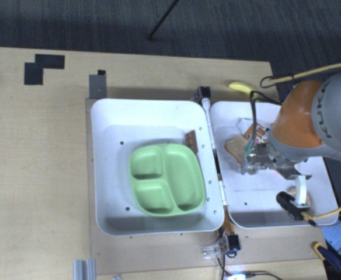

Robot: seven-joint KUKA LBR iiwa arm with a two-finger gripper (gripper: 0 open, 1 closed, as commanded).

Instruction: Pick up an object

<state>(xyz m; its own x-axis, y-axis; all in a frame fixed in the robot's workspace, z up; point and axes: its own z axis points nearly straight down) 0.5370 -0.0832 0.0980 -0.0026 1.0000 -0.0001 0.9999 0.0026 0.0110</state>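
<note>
Green divided plate (167, 178), one, fills most of the left bin (109, 127); one brown item (190, 139) at its far right edge. Right bin (264, 206): gripper (250, 163) low over one tan object (236, 147), possibly touching; grip state can't be told. Near half of this bin open.

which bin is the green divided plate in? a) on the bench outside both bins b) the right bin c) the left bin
c: the green divided plate lies on the floor of the left bin, while the gripper is down in the right bin.
</note>
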